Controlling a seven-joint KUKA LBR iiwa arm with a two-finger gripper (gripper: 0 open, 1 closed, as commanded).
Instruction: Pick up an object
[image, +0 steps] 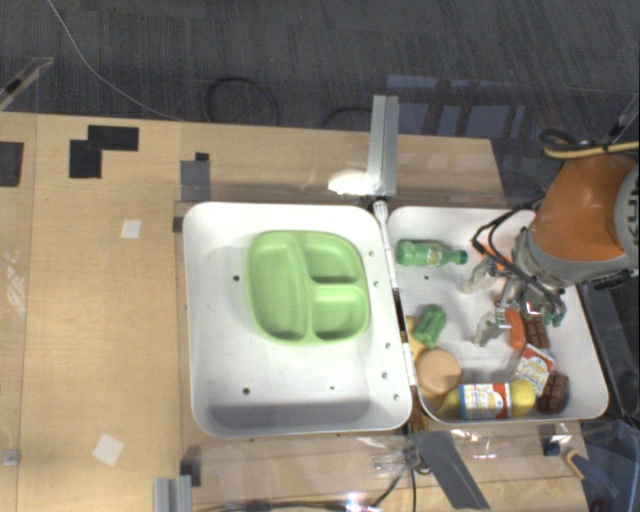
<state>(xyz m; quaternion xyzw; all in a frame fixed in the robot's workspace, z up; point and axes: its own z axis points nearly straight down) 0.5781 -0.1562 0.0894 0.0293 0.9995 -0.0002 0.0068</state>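
My gripper (515, 312) hangs low over the right bin (450, 225), near its right side, under the orange-banded wrist (585, 210). Directly beneath it lies a small orange-red item (516, 332), partly covered by the gripper. A green bottle (430, 254) lies at the back of the bin. A green block (430, 325) and a tan round piece (437, 370) sit by the left wall. Along the front wall lie a yellow bottle with a label (487, 400), a red-and-white packet (535, 368) and a brown piece (553, 392).
The left bin (220, 390) holds a green divided plate (305, 285). A metal post (384, 145) stands behind the wall shared by the bins. Cables (495, 245) loop off the wrist over the right bin's back.
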